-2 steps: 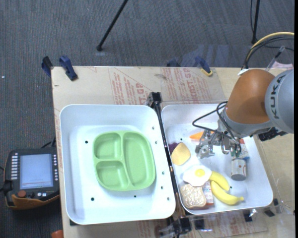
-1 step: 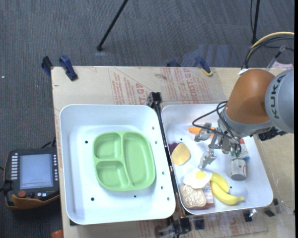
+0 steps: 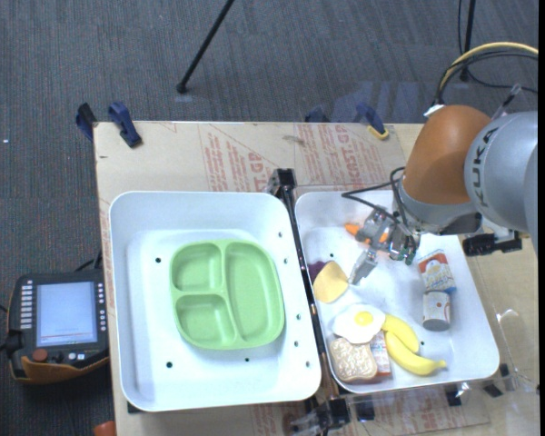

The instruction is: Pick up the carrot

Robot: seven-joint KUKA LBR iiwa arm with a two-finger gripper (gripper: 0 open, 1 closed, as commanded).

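Observation:
Only a small orange end of the carrot (image 3: 352, 230) shows, in the right bin (image 3: 477, 330) near its upper middle. The rest of the carrot is hidden under the gripper (image 3: 374, 251). The gripper hangs low over the bin, just right of and partly over the carrot. The grey arm with its orange band (image 3: 445, 166) comes in from the right.
The right bin also holds a pale yellow wedge (image 3: 331, 282), a purple piece (image 3: 316, 269), a fried egg (image 3: 359, 322), a banana (image 3: 405, 344), a cracker-like slab (image 3: 352, 360) and a can (image 3: 436, 291). A green divided plate (image 3: 227, 294) lies in the left bin (image 3: 132, 334).

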